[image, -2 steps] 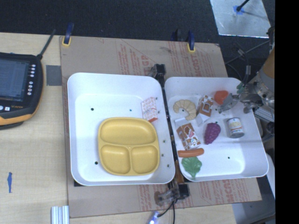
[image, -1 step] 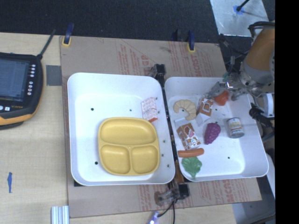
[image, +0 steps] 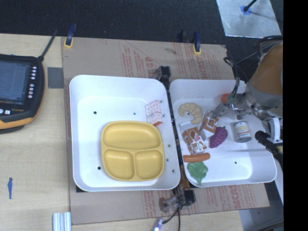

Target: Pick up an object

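The tool [image: 219, 110] hangs over the right bin [image: 250, 170], near the purple grapes [image: 218, 136] and small can [image: 241, 131]; whether it is wide or narrow cannot be told. The grapes look light, knobbly plastic, probably best pinched across the bunch's middle. The can's smooth, stiff sides may slip.

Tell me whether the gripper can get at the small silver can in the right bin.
Probably yes: the gripper hangs just left of the small silver can, which stands apart with nothing over it.
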